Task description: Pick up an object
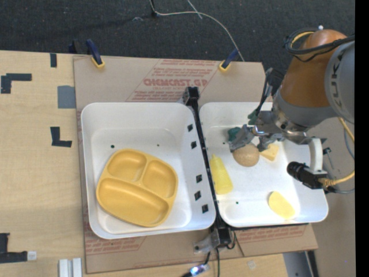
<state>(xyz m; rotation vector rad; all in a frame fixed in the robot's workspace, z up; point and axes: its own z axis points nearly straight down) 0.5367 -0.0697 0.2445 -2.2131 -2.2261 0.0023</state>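
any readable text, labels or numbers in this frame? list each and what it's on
"CHEMCAST GP" in large red print, on the brown board under the bins; the last letters are uncertain.
Smaller red lines around that word on the same board: too blurred to read.
Red print along the board's front edge, below the right bin: too small to read.
Letters on the grey arm, cut off at the frame edge: illegible.

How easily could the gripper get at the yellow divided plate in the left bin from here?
Probably yes: the yellow divided plate lies alone and uncovered in the left bin, but the gripper hangs over the right bin, so it must cross the divider.
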